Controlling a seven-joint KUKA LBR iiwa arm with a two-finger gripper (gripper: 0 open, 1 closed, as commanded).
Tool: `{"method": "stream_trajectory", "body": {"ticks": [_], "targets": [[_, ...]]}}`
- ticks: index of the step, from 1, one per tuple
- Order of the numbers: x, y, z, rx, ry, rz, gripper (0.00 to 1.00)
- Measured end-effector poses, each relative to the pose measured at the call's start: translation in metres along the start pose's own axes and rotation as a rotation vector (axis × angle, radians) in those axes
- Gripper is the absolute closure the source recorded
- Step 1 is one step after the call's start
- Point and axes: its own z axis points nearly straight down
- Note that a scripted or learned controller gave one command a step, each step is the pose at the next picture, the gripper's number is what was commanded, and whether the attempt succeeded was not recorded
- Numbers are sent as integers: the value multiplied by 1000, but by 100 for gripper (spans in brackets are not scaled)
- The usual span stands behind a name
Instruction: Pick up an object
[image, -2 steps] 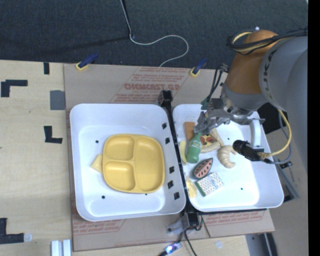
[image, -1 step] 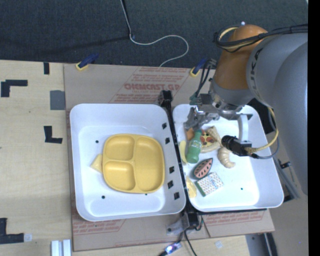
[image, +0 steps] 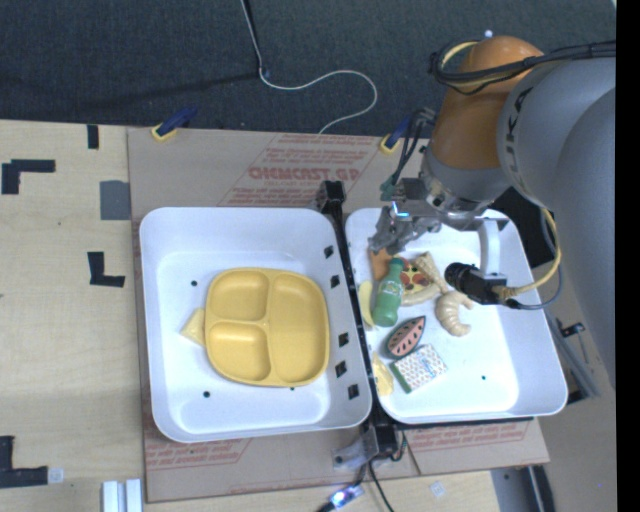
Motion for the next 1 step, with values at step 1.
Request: {"method": "stream_trajectory", "body": {"ticks": [1], "targets": [[-9, 4, -1, 1, -1, 1, 100]]}}
